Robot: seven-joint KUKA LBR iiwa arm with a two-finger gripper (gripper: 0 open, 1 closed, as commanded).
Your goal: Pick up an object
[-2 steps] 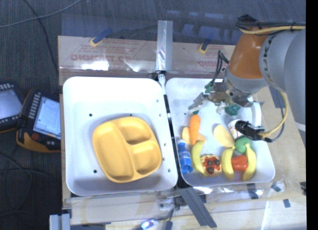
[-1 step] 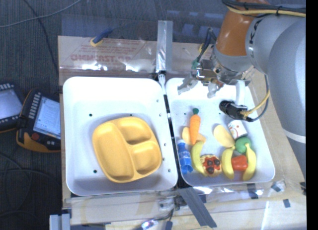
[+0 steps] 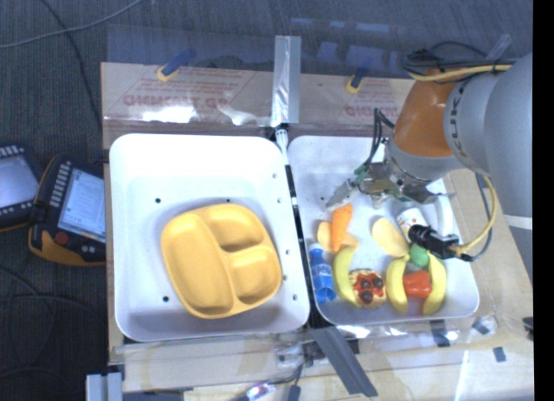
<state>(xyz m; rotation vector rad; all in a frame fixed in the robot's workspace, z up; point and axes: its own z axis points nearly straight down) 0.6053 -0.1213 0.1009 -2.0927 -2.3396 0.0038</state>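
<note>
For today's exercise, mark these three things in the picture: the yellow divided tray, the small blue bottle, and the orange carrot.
yellow divided tray (image 3: 222, 258), camera view, on the ridge between its compartments.
small blue bottle (image 3: 322, 274), camera view, on the middle of its body.
orange carrot (image 3: 341, 224), camera view, on the middle of its length.

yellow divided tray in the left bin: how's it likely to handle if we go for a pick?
The yellow tray looks like moulded plastic, so probably stiff and light for its size. It is wide and shallow, lying flat in the left bin, so it is unlikely to tip or roll; a push would likely slide it. Its raised rim and dividers seem the only thin edges to pinch.
</note>
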